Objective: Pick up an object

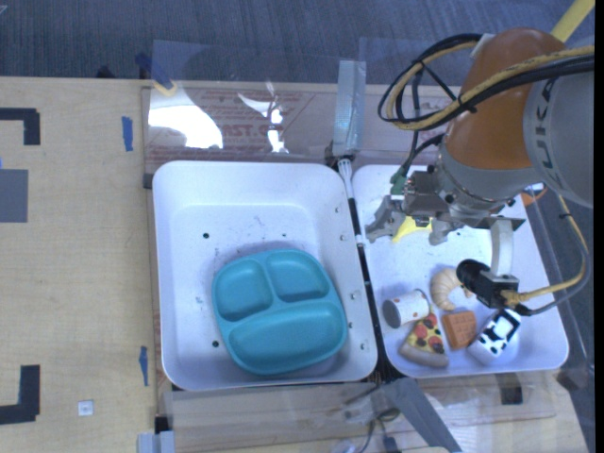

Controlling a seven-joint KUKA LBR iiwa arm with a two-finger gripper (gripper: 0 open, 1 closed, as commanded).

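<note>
Hovering over the right bin (543, 253), my gripper (412, 223) sits at its 11 o'clock corner, fingers spread wide with nothing between them. A yellow item (408, 229) lies just below. The remaining candidates cluster at 6 o'clock: white cup (407, 307), pizza slice (425, 338), orange block (460, 328). Judged status: no object picked; descent, closure and lift remain.

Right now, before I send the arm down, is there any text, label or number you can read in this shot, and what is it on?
"ST CO": a faint reddish fragment on the clear panel behind the left bin, cut up by glare; the rest is unreadable.
Grey letters on the arm at the right: cropped and blurred, not readable.
Toys in the right bin, the pizza slice among them: no readable text.
</note>
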